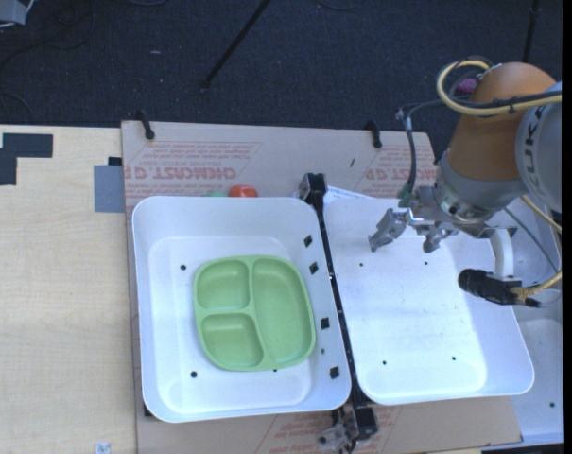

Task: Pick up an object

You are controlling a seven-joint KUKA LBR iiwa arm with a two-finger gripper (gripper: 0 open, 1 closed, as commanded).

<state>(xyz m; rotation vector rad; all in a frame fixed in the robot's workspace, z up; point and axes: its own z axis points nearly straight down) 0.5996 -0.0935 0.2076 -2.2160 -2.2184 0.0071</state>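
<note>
Green tray [254, 312] lies flat in the left bin [163, 225], long axis roughly twelve-to-six. From the claw [411, 233], spread wide and holding nothing above the right bin [437, 348], it sits well apart toward eight o'clock, across the divider [328, 291].

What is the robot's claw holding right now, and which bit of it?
Nothing. The two-finger gripper hangs open above the right shallow white bin, with nothing between its fingers. The green three-compartment plastic plate lies untouched in the left shallow white bin.

Open claw [410, 234] over right bin [437, 348]; green tray [254, 312] left.
</note>
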